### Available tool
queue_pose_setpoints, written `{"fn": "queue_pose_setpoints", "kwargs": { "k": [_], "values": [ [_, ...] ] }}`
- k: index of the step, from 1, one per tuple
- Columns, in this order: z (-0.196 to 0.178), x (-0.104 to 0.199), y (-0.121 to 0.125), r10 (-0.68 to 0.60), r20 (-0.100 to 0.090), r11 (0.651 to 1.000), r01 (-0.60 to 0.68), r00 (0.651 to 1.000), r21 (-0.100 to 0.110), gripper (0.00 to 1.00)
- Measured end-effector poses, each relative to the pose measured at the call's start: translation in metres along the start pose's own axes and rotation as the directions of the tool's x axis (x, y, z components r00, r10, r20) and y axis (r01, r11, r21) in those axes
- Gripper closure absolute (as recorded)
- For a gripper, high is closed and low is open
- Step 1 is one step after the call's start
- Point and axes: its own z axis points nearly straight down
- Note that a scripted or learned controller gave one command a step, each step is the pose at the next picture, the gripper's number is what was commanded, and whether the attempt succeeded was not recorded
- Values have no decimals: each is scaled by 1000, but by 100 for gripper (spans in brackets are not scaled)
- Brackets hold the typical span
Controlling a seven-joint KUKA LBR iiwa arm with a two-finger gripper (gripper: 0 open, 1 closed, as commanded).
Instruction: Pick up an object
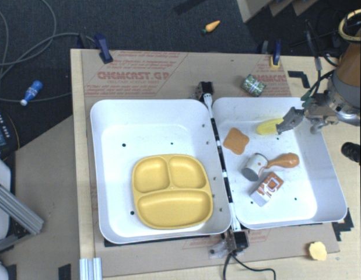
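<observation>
**Over the right bin, arm beside a yellow piece**

In the left bin (104, 127) lies a yellow plate (171, 190). The right bin (320, 197) holds a carton (266, 189), cup (255, 166) and yellow piece (266, 126); the gripper (288, 121) reaches just beside it, grip unreadable.

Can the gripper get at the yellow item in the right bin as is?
Probably yes. The gripper sits right at the yellow item's right end, with nothing lying between them and the bin's other objects below, apart.
</observation>
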Motion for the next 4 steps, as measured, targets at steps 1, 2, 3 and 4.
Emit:
{"fn": "queue_pose_setpoints", "kwargs": {
  "k": [1, 2, 3, 4],
  "values": [
    [147, 50, -25, -3, -4, 1000, 3, 1000, 9, 0],
    [140, 38, -94, 4, -3, 1000, -4, 1000, 9, 0],
    [129, 39, -90, 2, 0, 1000, -2, 1000, 0, 100],
    [130, 39, -90, 2, -1, 1000, -2, 1000, 0, 0]
  ]
}}
